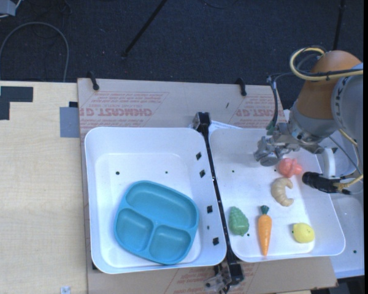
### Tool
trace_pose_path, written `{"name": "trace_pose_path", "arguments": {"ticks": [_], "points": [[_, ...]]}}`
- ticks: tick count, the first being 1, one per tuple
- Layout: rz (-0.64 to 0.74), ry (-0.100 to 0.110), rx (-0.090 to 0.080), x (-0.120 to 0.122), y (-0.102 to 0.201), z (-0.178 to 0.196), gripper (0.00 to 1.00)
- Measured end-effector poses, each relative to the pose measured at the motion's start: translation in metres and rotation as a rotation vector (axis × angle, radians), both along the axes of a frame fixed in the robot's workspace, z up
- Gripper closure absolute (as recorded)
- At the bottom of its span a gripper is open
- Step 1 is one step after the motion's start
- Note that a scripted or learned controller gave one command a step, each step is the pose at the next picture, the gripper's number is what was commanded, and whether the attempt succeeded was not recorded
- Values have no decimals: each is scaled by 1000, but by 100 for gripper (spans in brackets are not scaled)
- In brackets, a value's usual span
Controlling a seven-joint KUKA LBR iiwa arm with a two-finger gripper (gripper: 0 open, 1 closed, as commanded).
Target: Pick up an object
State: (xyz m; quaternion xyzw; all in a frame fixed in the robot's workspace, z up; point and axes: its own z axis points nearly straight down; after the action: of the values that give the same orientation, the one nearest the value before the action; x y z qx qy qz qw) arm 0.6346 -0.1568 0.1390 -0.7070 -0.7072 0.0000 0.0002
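From where I sat the gripper (271, 152) hung low in the right bin (331, 237), upper right of frame, just beside the pink toy (289, 166), couldn't tell its state, so I figured approach stage, next being lining up over it.

Two white bins sit side by side on a cardboard sheet (129, 106) printed with red lettering, the left bin (98, 164) touching the right bin (331, 237) along a black clip strip (210, 182). The sheet lies on a pale wooden bench (30, 195) marked with dark patches. Behind the bench, cables (43, 35) loop over dark carpet (221, 35).
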Motion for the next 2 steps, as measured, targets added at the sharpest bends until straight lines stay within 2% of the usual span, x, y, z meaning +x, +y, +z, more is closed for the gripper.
{"name": "trace_pose_path", "arguments": {"ticks": [1,2], "points": [[1,-1,0,7,5,57,100],[-1,-1,-1,0,-1,108,100]]}}
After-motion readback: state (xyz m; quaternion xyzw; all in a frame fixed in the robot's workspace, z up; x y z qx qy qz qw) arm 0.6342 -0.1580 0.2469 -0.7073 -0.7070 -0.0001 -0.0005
